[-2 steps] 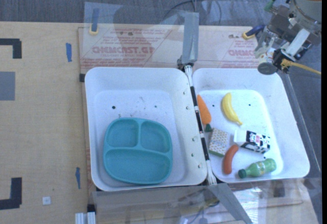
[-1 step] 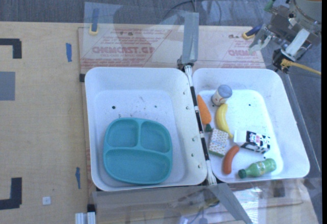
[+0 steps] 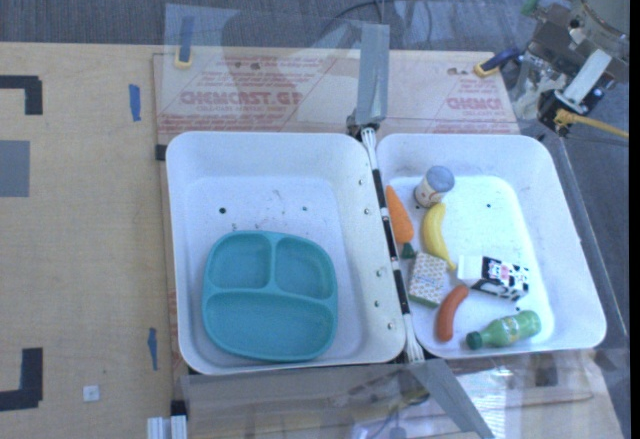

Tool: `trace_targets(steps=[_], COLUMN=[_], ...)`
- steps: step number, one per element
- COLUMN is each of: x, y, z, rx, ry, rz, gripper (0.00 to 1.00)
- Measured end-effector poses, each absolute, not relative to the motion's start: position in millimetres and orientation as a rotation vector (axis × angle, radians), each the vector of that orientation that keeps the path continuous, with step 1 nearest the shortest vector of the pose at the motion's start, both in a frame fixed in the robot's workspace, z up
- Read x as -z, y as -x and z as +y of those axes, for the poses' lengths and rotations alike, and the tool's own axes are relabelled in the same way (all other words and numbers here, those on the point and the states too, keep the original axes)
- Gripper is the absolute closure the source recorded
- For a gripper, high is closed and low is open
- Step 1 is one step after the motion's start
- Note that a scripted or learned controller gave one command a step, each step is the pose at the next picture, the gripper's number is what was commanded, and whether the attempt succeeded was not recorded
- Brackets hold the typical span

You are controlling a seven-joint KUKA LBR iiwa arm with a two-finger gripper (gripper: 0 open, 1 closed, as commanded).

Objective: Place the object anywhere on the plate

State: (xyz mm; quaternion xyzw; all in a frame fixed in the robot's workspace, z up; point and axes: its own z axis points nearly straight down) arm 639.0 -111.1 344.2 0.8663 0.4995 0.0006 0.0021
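Plate: we see a teal plate (image 3: 268, 295) with three sections, lying flat in the left bin (image 3: 190, 167).
Landmark: we use the banana (image 3: 437, 229) in the right bin (image 3: 570, 227) to say where things are.
Carrot: an orange carrot (image 3: 400, 217) lies just left of the banana, by the wall between the bins.
Little jar: a small round jar with a grey lid (image 3: 434, 185) sits just above the banana, touching or almost touching its tip.
Cracker: a speckled square cracker (image 3: 428, 279) lies just below the banana.
Sausage: an orange sausage (image 3: 452, 313) lies below the banana, next to the cracker.
Carton: a black and white carton (image 3: 498, 276) lies to the right of the banana, a bit lower.
Bottle: a green bottle (image 3: 506, 329) lies on its side, down and to the right of the banana.
Gripper: we see the gripper (image 3: 562, 92) up and to the right of the banana, outside the bin. We cannot tell how it is set.
Plate load: none of the toys lie on the plate; all are well apart from it, in the banana's bin.
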Motion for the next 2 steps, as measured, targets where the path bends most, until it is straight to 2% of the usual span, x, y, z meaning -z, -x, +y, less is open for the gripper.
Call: trace_targets(steps=[1,2], x=[-435.5,-435.6], y=[-571.8,-517.3], z=[-90.7,-127.3], rx=[-0.001,0.001], ry=[-2.549,-2.081], rz=[1.832,2.354], gripper=[1.00,1.00])
